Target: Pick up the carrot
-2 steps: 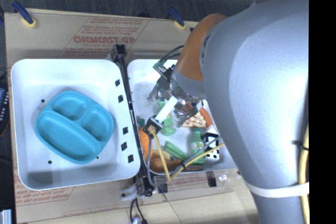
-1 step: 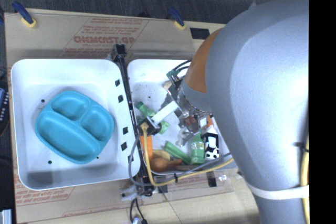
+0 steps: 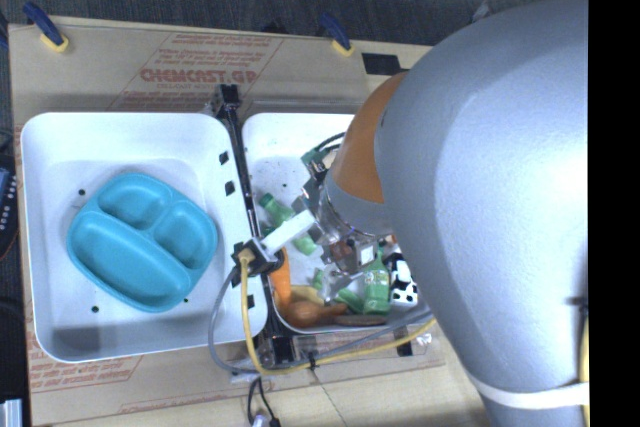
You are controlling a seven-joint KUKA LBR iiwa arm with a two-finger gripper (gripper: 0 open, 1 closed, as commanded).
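Two white bins [image 3: 60,215] on surface; one blue divided plate [image 3: 142,240] in left bin. One carrot [image 3: 281,281] just left-below gripper [image 3: 335,250]; grip state: cannot tell

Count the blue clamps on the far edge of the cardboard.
2. One clamp sits at the far left corner of the cardboard; the other clamp sits further right along the same edge. The arm covers the right part, so more may be hidden.
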